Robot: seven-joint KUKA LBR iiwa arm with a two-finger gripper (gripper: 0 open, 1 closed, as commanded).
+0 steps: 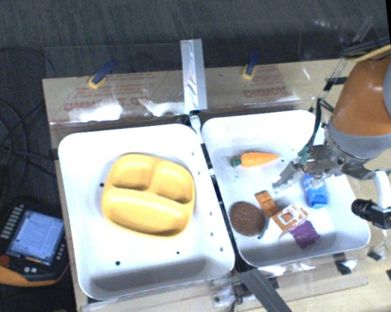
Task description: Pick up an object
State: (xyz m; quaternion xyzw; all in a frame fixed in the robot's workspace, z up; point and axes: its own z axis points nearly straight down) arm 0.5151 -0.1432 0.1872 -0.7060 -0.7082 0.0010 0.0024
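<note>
Gripper [313, 172] poised over blue object [316, 194] in right bin [347, 239]; finger state impossible to tell. Carrot [256, 158] left, just beyond.

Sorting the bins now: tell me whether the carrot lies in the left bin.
No. The carrot lies in the right bin, near its far wall, while the left bin holds the big yellow bread-shaped object.

The left bin [89, 271] is largely taken up by a big yellow bread-shaped object [147, 193], with bare floor along its front edge. In the right bin [262, 126], a carrot [258, 158], brown disc [246, 218], orange block [265, 202], purple piece [304, 233] and blue item [316, 193] crowd the middle and front; the back strip lies open.
</note>
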